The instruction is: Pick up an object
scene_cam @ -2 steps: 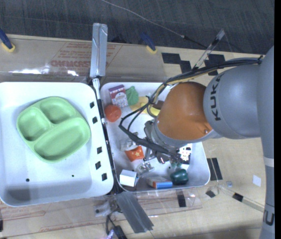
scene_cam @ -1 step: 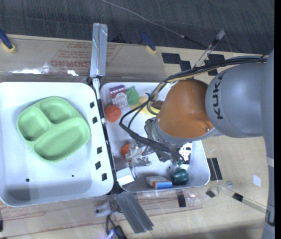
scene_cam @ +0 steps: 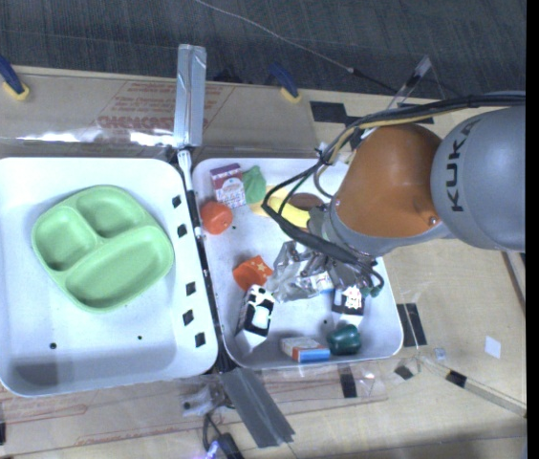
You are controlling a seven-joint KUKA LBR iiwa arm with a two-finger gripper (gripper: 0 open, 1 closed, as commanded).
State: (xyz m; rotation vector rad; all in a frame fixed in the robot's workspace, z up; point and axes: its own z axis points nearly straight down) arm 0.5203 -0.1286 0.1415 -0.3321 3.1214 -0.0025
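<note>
My gripper is down in the middle of the right bin, under the orange band of the arm. An orange block lies just left of it. A black-and-white object sits below-left of the gripper. A second black-and-white piece lies at its right. Near the bin's front are a dark green object and a small red, white and blue box. The arm hides the part of the bin under it.
At the back of the right bin lie an orange ball, a red-and-white carton, a green item and a yellow banana. The left bin holds a green divided plate.
</note>
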